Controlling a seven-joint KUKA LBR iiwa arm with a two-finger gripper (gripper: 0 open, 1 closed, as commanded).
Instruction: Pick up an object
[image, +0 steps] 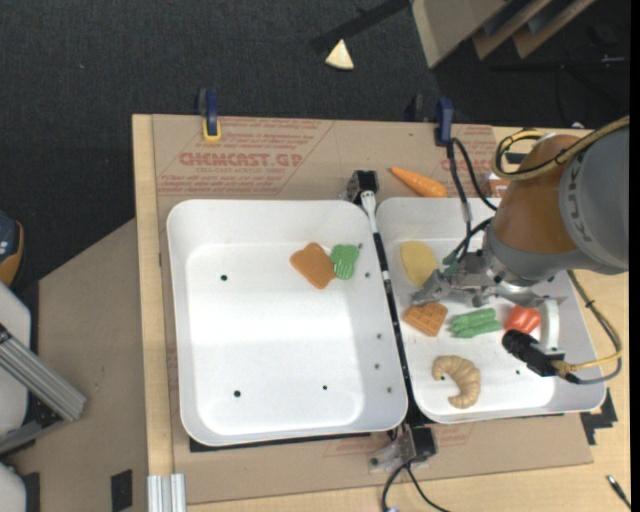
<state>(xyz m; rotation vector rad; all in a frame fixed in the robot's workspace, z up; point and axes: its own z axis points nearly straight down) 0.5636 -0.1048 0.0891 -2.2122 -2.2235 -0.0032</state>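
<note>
Dark carpet surrounded the table (150, 300), whose brown board carried two shallow white bins side by side. Nearest the camera in the right bin (500, 400) lay a tan croissant (458, 380), well apart from the other pieces. Just behind it sat a waffle-like orange piece (427, 319), a green ridged piece (472, 323) beside that, and a red piece (522, 320) further right. The gripper (450, 285) hung over this cluster, just above the waffle and the green piece; whether it stood open or closed could not be told, and nothing was visibly held. Behind it lay a pale yellow piece (418, 262). The left bin (200, 330) held an orange block (312, 266) touching a green block (345, 260) near its far side. Farthest back, an orange carrot (420, 183) rested on the board outside the bins.

The step in hand seemed to be the descent onto a piece. Doing it well probably meant centring on one item, the waffle or the green piece, not the gap between them, and coming down straight so neither neighbour was nudged away.
</note>
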